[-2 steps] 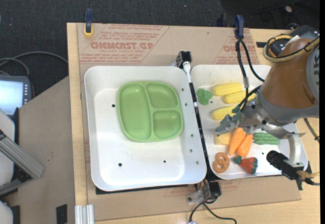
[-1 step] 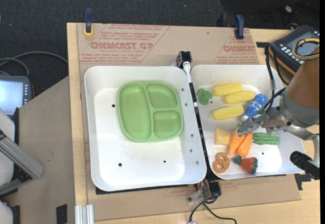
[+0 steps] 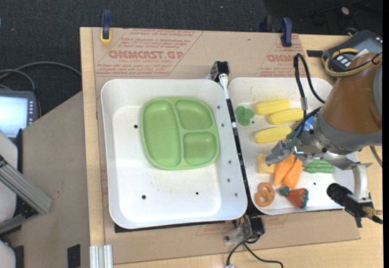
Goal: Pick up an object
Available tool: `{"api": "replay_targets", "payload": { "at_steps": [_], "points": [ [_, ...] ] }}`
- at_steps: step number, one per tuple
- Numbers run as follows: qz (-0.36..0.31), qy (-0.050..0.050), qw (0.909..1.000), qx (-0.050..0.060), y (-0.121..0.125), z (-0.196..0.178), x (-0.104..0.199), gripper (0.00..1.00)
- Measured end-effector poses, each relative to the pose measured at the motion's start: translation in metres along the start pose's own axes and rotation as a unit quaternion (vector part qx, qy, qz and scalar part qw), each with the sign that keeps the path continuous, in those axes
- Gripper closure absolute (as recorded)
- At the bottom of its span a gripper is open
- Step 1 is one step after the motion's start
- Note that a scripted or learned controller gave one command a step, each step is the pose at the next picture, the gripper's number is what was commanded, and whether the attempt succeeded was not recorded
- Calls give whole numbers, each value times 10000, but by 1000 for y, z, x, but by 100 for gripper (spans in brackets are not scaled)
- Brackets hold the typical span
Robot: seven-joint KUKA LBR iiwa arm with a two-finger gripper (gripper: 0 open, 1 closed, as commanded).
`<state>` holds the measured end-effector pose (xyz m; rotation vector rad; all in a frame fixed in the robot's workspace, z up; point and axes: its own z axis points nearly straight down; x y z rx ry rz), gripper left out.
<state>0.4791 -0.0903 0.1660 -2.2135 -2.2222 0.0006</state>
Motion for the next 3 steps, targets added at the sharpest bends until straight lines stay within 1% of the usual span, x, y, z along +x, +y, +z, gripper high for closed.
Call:
{"api": "replay_targets", "payload": {
  "at_steps": [1, 2, 3],
  "points": [
    [44, -37, 10000, -35, 0, -17, -54, 0],
    [-9, -1, 10000, -9, 0, -19, 10, 0],
    [55, -43, 10000, -38, -1, -25, -81, 0]
  ]
}}
